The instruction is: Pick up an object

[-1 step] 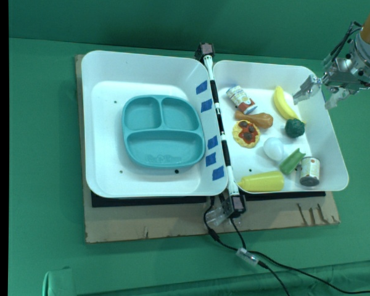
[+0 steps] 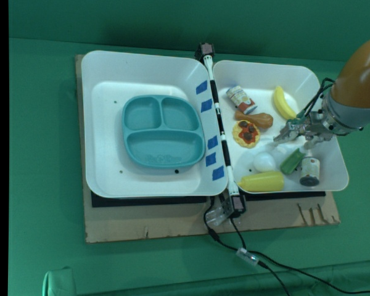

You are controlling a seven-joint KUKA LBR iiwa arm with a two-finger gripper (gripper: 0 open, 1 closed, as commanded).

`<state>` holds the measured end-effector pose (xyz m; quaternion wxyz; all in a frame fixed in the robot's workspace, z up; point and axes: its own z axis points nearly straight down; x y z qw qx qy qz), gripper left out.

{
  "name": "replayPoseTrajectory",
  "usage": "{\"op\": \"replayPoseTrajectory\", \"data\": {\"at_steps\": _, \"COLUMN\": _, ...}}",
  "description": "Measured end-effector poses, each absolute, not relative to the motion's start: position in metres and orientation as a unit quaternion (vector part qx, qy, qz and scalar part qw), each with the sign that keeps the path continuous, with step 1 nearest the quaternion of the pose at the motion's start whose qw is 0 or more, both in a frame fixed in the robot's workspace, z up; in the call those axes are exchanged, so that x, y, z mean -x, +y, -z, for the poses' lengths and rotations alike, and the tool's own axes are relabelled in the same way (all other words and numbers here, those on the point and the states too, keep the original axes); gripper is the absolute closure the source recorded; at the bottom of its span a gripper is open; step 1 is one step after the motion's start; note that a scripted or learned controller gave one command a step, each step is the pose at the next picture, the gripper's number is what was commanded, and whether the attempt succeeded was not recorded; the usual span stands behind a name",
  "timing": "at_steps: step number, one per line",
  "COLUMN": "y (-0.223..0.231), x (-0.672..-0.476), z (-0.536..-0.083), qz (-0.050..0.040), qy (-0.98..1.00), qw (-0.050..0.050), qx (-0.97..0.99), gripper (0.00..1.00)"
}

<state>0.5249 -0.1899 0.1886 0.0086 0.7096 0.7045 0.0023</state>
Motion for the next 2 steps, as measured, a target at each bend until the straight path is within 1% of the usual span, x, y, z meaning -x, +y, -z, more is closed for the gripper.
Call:
{"op": "replayPoseTrajectory", "data": {"at_steps": 1, "y": -0.1364, "x": -0.6545, "z": -0.2253, "qz": -0.0031, "qy": 0.706, "qw": 0.007, "qx": -0.708, "gripper": 0.0}}
{"op": "replayPoseTrajectory", "data": {"at_steps": 2, "y": -0.137, "x": -0.6542, "z": -0.2252, "qz": -0.0024, "qy": 0.706, "qw": 0.007, "qx": -0.709, "gripper": 0.0}}
